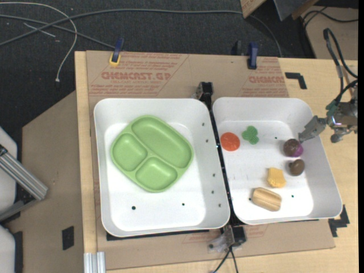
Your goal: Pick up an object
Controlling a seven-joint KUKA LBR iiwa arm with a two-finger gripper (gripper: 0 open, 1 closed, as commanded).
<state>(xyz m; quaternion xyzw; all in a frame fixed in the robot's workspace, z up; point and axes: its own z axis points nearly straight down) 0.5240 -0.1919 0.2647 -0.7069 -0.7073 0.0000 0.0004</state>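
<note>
Your gripper point(311, 131) sits at the right rim of the right bin point(318, 205), reaching in from the right; you cannot tell from this angle whether it is released or clenched, and nothing is seen held in it. Just below and left of its tip lies the purple round object point(293, 147), very near it, though contact is unclear. Further below that rests the brown round object point(296, 166), then the yellow piece point(276, 177) and the tan bread roll point(266, 199) down and to the left. Well to the gripper's left you see the green piece point(250, 134) and the orange disc point(230, 142). Far left, the other bin point(108, 115) holds a green divided plate point(151, 153).
</note>
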